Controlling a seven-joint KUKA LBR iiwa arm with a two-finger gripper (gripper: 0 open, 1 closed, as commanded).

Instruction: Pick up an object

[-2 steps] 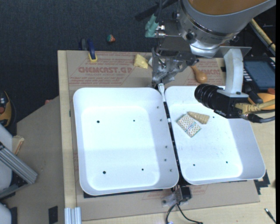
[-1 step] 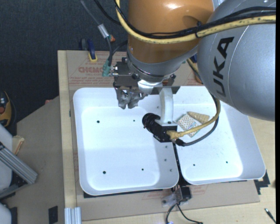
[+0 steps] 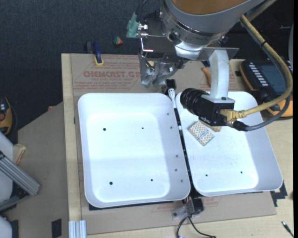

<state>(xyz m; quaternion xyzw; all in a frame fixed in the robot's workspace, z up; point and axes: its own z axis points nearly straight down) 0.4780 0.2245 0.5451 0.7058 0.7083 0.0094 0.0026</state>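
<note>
The gripper (image 3: pixel 156 73) hangs at the end of the grey arm (image 3: pixel 195 25) over the brown board (image 3: pixel 111 74) that lies under the bins, just beyond the far rim of the left bin (image 3: pixel 88 153) and close to that bin's far right corner. It shows as a blurred cluster of metal parts, and I cannot tell whether it is apart or together; nothing can be seen held in it. Just to the right of the gripper and a little nearer the camera, a white bracket (image 3: pixel 220 74) drops from the wrist and carries a black cylinder (image 3: pixel 198 103), with a yellow cable (image 3: pixel 260 109) running away to the right. Past that cylinder, further toward the camera and to the right of the gripper, a small patterned packet (image 3: pixel 201 133) lies flat on the floor of the right bin (image 3: pixel 260 158), close to the seam where the two bins meet and well apart from the gripper. To the left of the gripper, red lettering runs across the board, and beyond it a blue clamp (image 3: pixel 98 51) sits on the board's far edge. Above the gripper, the orange band (image 3: pixel 209 4) of the arm meets the top of the view.
</note>
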